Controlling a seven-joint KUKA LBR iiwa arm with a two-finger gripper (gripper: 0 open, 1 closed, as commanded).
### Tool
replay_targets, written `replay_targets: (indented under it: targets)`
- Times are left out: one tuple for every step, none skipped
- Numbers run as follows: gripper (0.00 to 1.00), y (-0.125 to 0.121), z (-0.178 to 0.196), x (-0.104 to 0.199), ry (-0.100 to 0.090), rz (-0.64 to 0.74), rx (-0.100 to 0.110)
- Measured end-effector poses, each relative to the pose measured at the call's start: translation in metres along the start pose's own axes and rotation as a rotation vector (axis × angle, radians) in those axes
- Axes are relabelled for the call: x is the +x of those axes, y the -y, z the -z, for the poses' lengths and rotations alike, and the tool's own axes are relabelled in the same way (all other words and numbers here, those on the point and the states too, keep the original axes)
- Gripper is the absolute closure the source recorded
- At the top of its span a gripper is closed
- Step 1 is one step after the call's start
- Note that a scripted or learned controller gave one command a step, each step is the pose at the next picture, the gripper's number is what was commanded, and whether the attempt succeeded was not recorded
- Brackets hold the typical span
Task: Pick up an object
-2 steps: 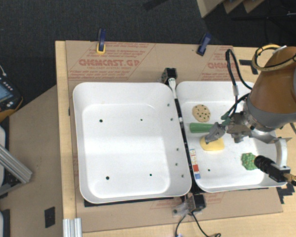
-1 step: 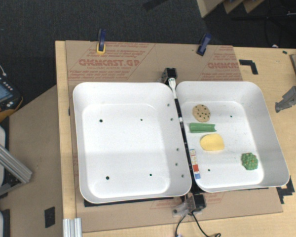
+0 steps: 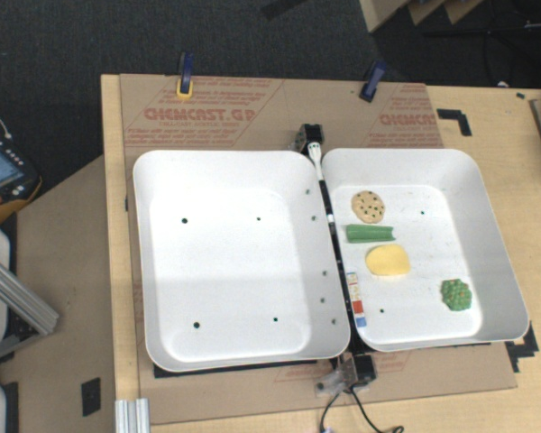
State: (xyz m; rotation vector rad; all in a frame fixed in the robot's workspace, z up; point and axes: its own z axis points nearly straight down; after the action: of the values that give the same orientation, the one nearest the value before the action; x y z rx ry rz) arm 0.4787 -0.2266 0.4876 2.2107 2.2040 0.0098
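Right bin (image 3: 487, 206): broccoli floret (image 3: 456, 294) nearest, near-right corner; yellow lemon-like piece (image 3: 388, 262), green bean pod (image 3: 370, 234), chocolate-chip cookie (image 3: 369, 207) run farther along left side. Hand state: cannot tell.

On my bench: two shallow white bins, side by side and touching. Left bin (image 3: 162, 242): bare white floor with small dark dots. Right bin (image 3: 487, 206), four items along its left and lower part: speckled round cookie (image 3: 368, 207); green bar (image 3: 370, 234) just below it; yellow lump (image 3: 388, 262) just under the bar; green knobbly piece (image 3: 456, 294) apart, toward the lower right corner.
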Motion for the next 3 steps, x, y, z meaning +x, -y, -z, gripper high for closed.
replay_targets:
  targets:
    - [0.0,-0.045,0.051,0.06,-0.007,0.011,0.008]
    - [0.0,-0.108,0.046,0.153,-0.011,0.015,0.014]
    - [1.0,-0.105,0.059,0.146,-0.006,0.005,0.009]
